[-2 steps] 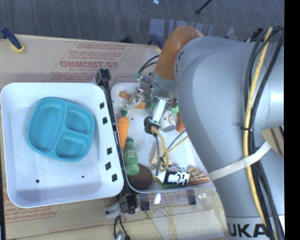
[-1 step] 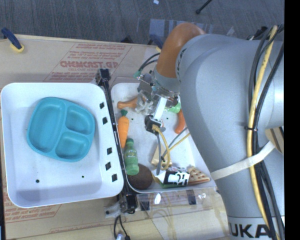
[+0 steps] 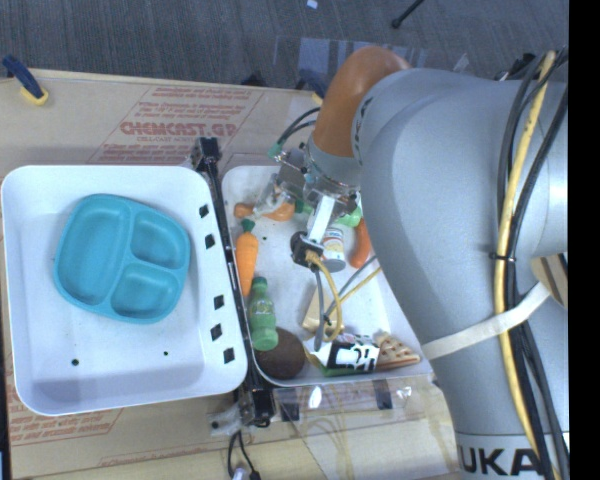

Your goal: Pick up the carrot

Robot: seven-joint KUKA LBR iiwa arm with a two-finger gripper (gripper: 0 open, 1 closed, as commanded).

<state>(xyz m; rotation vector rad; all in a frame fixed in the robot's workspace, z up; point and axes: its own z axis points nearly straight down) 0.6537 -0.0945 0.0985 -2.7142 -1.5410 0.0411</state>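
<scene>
The carrot, orange with a green top, lies lengthwise along the left wall of the right bin, its green end pointing to the back. My gripper hangs over the back of this bin, a little behind and to the right of the carrot. Nothing shows held in it. The big grey arm covers the bin's right side.
Several toys share the right bin: a green bottle, a brown round fruit, a black-and-white item, a waffle piece, an orange piece and small orange bits. The left bin holds a blue divided plate.
</scene>
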